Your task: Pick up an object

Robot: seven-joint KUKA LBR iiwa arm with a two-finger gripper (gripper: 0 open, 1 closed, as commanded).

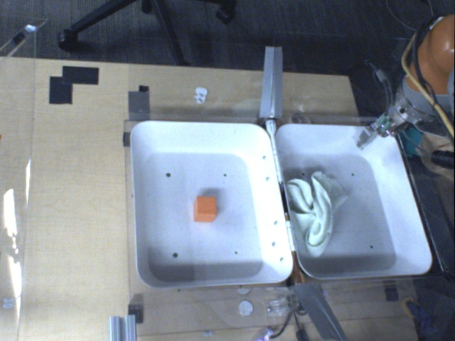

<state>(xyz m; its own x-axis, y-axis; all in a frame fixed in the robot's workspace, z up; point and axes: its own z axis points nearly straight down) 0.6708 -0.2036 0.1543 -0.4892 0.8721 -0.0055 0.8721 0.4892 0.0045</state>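
An orange cube (205,209) sits near the middle of the left bin (153,190). A crumpled pale green and white cloth (315,206) lies in the right bin (384,254), against its left wall. My gripper (371,135) hangs over the far right corner of the right bin, well away from the cloth and from the cube. Nothing shows between its fingertips. The arm's orange band (439,48) is at the frame's right edge.
A metal divider post (271,84) stands behind the seam between the two bins. Black tape marks (70,82) lie on the wooden bench at the far left. An office chair base (156,2) sits on the floor behind the bench.
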